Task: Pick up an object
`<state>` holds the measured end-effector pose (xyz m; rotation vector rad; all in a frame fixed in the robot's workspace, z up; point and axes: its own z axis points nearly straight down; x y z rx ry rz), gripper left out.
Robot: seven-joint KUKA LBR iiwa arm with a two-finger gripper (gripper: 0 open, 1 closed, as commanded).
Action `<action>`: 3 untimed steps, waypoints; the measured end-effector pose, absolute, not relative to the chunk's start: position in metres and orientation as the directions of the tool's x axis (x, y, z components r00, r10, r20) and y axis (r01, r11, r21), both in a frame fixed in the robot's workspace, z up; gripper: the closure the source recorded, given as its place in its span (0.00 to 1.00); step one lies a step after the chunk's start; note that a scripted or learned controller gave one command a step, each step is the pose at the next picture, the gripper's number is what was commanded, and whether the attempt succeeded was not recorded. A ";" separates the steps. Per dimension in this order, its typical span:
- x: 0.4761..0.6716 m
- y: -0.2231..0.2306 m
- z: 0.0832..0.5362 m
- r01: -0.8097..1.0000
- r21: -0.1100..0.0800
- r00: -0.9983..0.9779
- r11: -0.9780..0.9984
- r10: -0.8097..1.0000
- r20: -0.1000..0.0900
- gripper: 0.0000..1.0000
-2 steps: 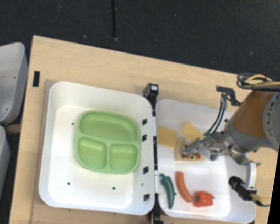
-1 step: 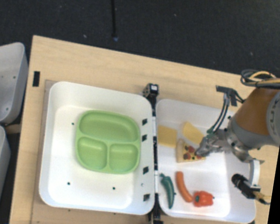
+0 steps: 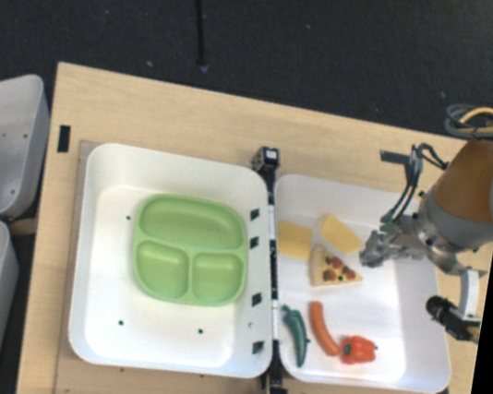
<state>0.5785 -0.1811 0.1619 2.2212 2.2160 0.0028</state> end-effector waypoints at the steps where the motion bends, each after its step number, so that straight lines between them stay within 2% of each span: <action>1: 0.581 -0.187 0.226 1.000 0.008 -0.004 0.004 1.000 -0.003 1.00; 2: 0.582 -0.189 0.281 1.000 0.007 -0.003 0.003 1.000 -0.003 1.00; 3: 0.602 -0.145 0.283 1.000 0.003 -0.006 0.006 1.000 -0.001 1.00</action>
